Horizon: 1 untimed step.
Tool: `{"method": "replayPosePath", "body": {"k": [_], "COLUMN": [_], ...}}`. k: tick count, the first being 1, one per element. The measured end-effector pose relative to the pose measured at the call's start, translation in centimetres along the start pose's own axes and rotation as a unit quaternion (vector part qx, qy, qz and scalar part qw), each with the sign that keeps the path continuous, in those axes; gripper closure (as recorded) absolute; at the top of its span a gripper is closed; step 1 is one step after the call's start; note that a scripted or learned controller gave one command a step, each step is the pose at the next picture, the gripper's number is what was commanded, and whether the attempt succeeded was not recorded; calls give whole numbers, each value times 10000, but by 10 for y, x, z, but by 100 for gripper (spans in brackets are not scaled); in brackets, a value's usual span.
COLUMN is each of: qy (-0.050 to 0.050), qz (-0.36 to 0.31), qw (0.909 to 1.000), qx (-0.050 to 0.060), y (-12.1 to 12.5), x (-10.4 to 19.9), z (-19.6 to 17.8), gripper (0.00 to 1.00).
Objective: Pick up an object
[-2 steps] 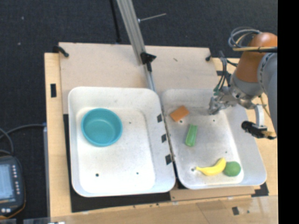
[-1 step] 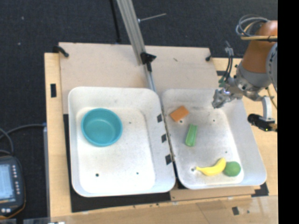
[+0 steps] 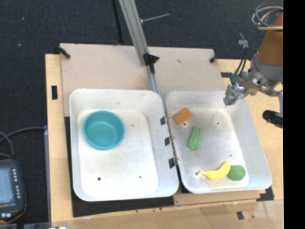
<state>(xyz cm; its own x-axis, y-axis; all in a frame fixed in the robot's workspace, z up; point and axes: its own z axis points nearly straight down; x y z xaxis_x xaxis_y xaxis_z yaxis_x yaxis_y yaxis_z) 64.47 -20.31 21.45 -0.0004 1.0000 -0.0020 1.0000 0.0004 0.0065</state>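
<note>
Four candidate objects in right bin (image 3: pixel 252 142): orange block (image 3: pixel 182 116) near far-left corner; green cylinder (image 3: pixel 195 138) just toward near side of it, apart, lying roughly lengthwise; yellow banana (image 3: pixel 215 171) at near edge, its right end touching green ball (image 3: pixel 237 172). In left bin (image 3: pixel 143 175), one teal bowl (image 3: pixel 104 130), upright, in left half.

Both bins white, shallow, speckled with dark marks, set side by side and touching along middle seam. Resting on black mat over pale wooden bench (image 3: pixel 55 128), with bare cardboard-coloured panel (image 3: pixel 109 66) behind. Slanted aluminium rail (image 3: pixel 136 30) rising from between bins toward top of view. Dark carpeted floor (image 3: pixel 47 13) around bench. Handheld screen unit (image 3: pixel 9 187) with cable at lower left.

Gripper (image 3: pixel 231 97) at far-right corner of right bin, over its rim, well apart from all four objects. Fingers pointing down-left, appearing close together; true opening too small and blurred to confirm. Nothing seen between them. Grey wrist and orange band (image 3: pixel 271 46) above, at right edge.
</note>
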Motion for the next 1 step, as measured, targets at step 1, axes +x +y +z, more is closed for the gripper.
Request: {"method": "replayPosePath", "body": {"k": [1], "qy": [-3], "qz": [-6], "qw": [10000], "qx": [-3], "y": [2], "x": [-6], "z": [-45], "gripper": [100]}}
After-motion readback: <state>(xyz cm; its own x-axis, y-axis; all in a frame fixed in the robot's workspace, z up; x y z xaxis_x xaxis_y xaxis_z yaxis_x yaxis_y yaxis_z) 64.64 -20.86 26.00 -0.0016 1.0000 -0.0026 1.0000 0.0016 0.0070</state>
